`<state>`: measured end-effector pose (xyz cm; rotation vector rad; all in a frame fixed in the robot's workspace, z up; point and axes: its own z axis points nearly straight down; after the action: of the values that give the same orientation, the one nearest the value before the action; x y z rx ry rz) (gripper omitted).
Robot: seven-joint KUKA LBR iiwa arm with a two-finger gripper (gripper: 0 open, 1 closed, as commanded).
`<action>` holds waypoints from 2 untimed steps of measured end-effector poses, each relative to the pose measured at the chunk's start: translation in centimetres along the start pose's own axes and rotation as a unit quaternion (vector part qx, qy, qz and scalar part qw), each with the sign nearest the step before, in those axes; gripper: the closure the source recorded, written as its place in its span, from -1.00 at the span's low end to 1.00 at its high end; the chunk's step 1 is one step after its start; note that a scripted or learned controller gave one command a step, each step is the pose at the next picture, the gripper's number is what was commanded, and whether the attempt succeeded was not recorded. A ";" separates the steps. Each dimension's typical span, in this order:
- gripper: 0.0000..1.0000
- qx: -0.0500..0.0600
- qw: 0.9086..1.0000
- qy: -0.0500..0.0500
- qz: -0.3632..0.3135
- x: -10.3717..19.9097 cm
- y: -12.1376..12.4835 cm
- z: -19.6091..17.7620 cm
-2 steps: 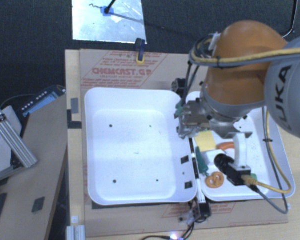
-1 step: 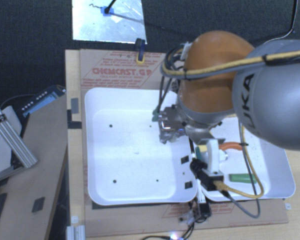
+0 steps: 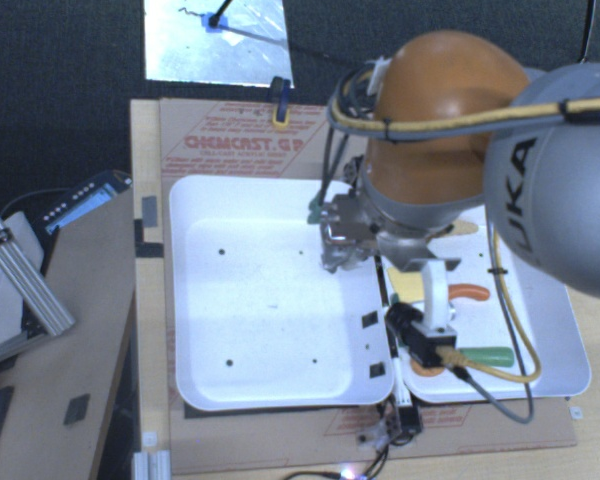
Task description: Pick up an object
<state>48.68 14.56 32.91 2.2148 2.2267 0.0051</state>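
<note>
Seen from above at a slant: grey arm (image 3: pixel 550 183) lettered "UKA" in black, with orange band (image 3: pixel 440 108), reaching in from the right edge of the bench (image 3: pixel 100 298). Claw (image 3: pixel 342 240) low over the back right part of the left bin (image 3: pixel 270 308), near the rim shared with the right bin (image 3: pixel 540 368); too blurred to tell its state. Inside the right bin, an orange-handled tool (image 3: pixel 470 292) and a green-handled tool (image 3: pixel 490 356), partly hidden by the arm. Under the bins, brown cardboard (image 3: pixel 240 143) printed in red "CHEMCAST G P".
</note>
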 end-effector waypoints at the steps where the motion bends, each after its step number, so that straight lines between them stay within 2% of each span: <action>1: 1.00 -0.004 1.000 0.002 -0.003 6.8 1.1 -10.8; 2: 1.00 -0.003 1.000 0.000 0.003 7.0 8.7 -13.1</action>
<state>57.34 21.61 46.06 2.2184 2.2171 0.0104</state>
